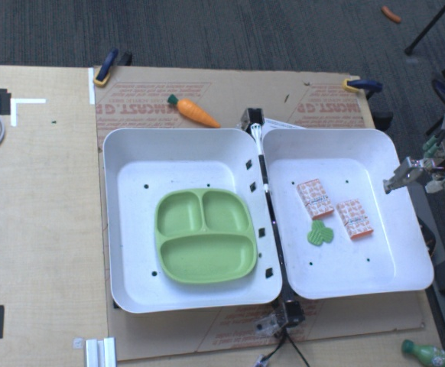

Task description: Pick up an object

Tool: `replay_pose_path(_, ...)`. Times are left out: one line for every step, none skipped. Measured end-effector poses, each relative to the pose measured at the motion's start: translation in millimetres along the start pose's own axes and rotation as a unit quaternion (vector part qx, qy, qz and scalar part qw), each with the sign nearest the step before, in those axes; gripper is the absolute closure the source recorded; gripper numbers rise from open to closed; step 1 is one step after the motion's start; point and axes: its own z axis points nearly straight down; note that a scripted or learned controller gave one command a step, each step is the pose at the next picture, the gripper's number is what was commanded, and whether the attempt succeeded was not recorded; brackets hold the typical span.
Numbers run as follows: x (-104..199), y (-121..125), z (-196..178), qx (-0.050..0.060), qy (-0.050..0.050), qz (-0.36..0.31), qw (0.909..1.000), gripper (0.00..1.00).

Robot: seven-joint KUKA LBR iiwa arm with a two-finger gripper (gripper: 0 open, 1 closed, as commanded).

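Observation:
Two small red-and-white patterned packets lie flat in the right bin (375,277), one (314,199) near its middle and the other (354,219) just right of it. A small green leafy piece (320,234) rests below the first packet. In the left bin (127,205) sits a green divided plate (205,235) with nothing on it. My gripper (401,177) hangs at the right bin's right rim, a short way right of the packets and touching none of them.
A toy carrot (194,112) lies on the cardboard behind the left bin. Clamps (106,67) (362,86) hold the cardboard's back corners. A black bracket (253,118) joins the bins at the back. A green bottle (429,352) lies at the bottom right.

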Motion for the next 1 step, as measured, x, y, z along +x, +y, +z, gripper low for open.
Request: replay_pose_path(25.4, 6.2, 135.6, 0.000, 0.001, 0.019, 0.9998, 0.00)
